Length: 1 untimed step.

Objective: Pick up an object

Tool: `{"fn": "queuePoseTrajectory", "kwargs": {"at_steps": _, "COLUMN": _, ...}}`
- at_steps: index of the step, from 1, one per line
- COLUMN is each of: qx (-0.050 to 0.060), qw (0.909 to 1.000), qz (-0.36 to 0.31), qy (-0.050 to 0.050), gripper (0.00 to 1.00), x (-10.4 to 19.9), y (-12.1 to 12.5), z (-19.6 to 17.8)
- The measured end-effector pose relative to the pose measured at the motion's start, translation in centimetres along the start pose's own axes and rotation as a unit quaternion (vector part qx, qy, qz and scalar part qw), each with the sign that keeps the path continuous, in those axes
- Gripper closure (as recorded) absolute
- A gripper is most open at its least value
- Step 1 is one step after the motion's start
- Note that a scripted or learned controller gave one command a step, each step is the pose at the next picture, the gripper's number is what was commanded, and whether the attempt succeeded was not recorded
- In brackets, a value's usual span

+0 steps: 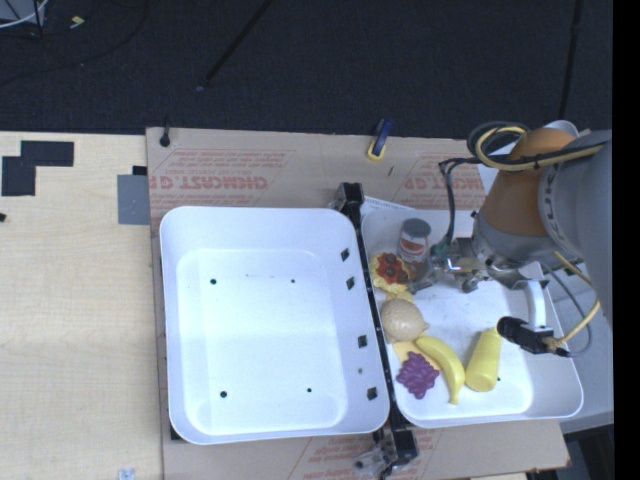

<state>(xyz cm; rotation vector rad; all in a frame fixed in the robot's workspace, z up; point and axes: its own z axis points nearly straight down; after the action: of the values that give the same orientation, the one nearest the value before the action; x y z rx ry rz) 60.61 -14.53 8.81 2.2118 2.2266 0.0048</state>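
Camera view shows the right bin (560,393) crowded with small things, any of them open to picking. Just left of the gripper (447,265) stands a can (414,239), upright, with a red and yellow toy (389,270) below it against the bin's left wall. Below the gripper and a little left lies a pale round object (402,318). Further down, a banana (444,364) lies at a slant, purple grapes (417,373) touch its left side, and a yellow bottle (483,359) stands just to its right. The gripper hangs low over the bin's upper part, near the can; whether it is parted or closed cannot be told, and nothing visible sits in it. The arm (540,208) runs off to its right, cables looping around it. Well to the gripper's left, past the dividing wall, lies the left bin (200,230). Both bins rest on a cardboard sheet (250,168).
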Motion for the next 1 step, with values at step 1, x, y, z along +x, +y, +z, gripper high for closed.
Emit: {"fn": "queuePoseTrajectory", "kwargs": {"at_steps": 1, "qx": 0.001, "qw": 1.0, "qz": 0.004, "qy": -0.002, "gripper": 0.0, "x": -6.72, "y": 3.67, "z": -1.28}}
